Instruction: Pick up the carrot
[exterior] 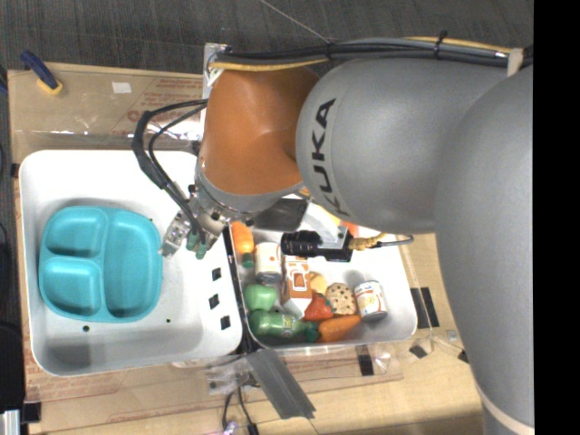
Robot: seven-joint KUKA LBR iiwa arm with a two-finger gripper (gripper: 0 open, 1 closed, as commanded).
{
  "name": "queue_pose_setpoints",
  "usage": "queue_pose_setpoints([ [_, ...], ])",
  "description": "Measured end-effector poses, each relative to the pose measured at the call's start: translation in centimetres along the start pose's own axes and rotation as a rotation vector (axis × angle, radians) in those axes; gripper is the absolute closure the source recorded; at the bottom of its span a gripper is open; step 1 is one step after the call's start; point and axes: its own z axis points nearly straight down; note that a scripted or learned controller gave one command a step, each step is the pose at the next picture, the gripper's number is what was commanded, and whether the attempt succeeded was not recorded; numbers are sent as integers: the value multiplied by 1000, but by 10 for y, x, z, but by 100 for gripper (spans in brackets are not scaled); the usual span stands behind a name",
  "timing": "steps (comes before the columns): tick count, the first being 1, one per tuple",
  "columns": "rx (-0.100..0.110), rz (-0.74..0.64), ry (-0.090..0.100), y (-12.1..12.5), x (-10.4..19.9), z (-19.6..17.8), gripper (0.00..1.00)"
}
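Overhead, arm (pixel 362 143) angled down-left, end effector (pixel 186 236) above left bin (pixel 36 179), grip state unclear

orange carrot (pixel 341 327), turquoise tray (pixel 98 262), white bins (pixel 54 175)

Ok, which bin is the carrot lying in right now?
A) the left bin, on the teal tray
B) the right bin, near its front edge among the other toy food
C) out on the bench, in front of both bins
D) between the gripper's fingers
B. The carrot lies in the right bin near its front edge, beside the small can, while the teal tray sits in the left bin.
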Motion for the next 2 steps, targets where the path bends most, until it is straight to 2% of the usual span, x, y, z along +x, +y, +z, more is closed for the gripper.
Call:
queue_pose_setpoints([
  [1,1,-111,3,99,16,33,100],
  [2,-5,-463,-7,-3,15,-72,100],
])
